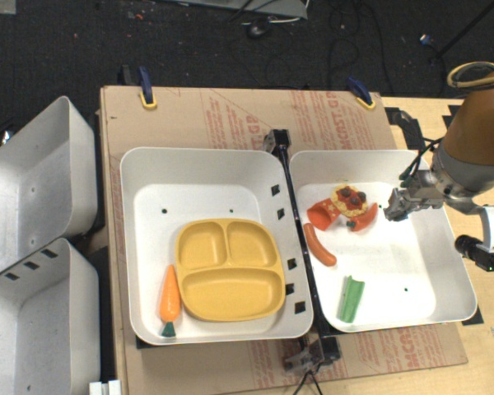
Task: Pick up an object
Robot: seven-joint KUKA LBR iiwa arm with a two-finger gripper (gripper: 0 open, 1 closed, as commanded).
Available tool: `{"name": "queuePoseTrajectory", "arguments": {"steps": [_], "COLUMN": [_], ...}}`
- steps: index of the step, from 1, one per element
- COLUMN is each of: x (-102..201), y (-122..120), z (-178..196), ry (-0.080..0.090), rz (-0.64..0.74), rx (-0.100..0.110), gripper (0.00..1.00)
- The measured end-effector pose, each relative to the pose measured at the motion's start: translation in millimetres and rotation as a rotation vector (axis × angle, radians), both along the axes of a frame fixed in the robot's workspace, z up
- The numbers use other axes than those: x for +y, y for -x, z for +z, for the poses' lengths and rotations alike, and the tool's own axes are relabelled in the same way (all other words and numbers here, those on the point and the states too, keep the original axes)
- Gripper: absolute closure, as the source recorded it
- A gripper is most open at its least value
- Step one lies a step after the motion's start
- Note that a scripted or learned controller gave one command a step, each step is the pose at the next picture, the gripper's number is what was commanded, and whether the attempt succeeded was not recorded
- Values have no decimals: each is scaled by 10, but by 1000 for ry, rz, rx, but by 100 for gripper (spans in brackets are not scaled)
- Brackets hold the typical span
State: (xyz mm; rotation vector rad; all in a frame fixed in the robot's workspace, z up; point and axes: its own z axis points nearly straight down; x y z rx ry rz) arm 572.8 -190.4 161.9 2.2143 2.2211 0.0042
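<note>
Gripper over right bin, at 2 o'clock of it; can't tell how its pincer stands; nothing seen in it. Just at its 9: pizza slice, red pepper bits; sausage at 8; green block at 6. Left bin: yellow tray, carrot touching tray's 8 o'clock edge.

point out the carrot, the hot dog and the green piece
carrot (pixel 170 295), camera view, middle of its orange body
hot dog (pixel 319 245), camera view, mid-length
green piece (pixel 351 299), camera view, its centre
</note>
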Motion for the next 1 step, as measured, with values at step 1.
{"name": "queuePoseTrajectory", "arguments": {"steps": [1], "x": [30], "y": [-28], "z": [637], "ry": [1], "rz": [0], "rx": [-2], "gripper": [100]}}
